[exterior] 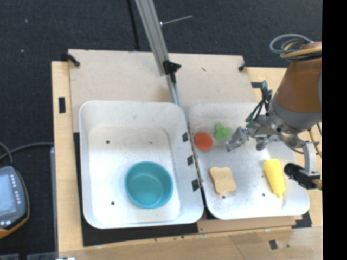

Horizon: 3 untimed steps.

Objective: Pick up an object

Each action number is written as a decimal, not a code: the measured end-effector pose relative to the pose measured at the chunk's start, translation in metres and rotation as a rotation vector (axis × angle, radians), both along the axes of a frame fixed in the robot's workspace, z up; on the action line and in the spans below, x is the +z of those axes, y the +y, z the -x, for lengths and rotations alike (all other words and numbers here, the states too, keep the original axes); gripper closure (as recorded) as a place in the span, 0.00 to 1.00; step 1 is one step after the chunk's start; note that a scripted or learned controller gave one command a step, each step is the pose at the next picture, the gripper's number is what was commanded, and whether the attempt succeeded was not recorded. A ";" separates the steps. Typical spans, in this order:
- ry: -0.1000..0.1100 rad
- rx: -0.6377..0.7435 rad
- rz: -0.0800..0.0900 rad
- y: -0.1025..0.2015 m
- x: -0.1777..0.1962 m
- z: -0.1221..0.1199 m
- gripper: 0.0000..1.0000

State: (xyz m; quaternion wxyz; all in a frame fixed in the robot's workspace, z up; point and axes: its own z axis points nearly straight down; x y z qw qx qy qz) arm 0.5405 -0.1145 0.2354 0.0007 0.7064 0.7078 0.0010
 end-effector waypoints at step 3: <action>0.005 -0.003 0.001 -0.011 -0.117 0.009 0.00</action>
